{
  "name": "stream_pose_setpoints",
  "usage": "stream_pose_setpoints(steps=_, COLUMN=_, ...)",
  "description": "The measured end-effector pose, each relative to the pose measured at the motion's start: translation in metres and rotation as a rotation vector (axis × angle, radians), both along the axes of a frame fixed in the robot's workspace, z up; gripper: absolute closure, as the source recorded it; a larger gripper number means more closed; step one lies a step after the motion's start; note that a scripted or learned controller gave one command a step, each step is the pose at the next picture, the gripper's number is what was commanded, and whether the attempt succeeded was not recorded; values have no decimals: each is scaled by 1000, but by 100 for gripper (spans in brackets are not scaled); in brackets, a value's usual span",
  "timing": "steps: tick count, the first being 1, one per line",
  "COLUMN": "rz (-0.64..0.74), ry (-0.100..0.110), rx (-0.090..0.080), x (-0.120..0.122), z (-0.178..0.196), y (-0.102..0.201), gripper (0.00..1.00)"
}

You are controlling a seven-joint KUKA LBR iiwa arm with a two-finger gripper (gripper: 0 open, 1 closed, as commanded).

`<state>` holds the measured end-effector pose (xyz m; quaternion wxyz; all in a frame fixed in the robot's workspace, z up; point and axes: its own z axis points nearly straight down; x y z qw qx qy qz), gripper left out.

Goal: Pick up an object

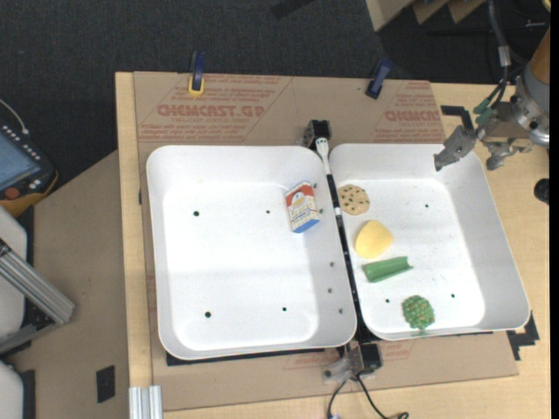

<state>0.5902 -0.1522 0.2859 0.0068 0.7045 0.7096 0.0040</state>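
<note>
- Four small things are lying in the right bin (489, 225) as we are looking down from the camera view: a cookie (353, 199), a yellow piece (373, 238), a green stick (386, 268) and a green lump (417, 312), all along its left side; a small carton (301, 207) is standing in the left bin (175, 234), near the shared wall.
- We are holding the gripper (472, 147) above the right bin's far right corner, well apart from every item, and we cannot tell how it is set; nothing is showing in it.
- We are judging the yellow piece or the green lump the safest pick: each is lying apart from its neighbours, whereas the cookie is lying flat and close to the wall.
- We are advising a descent centred straight over the chosen item.
- We are seeing both bins sitting on a cardboard sheet (262, 103) held by clamps (197, 75), with dark floor (105, 16) around the bench.
</note>
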Motion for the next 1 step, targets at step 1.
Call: stream_pose_setpoints(steps=1, rz=-6, ry=-7, rx=-4, x=-5, z=195, y=-18, gripper=0)
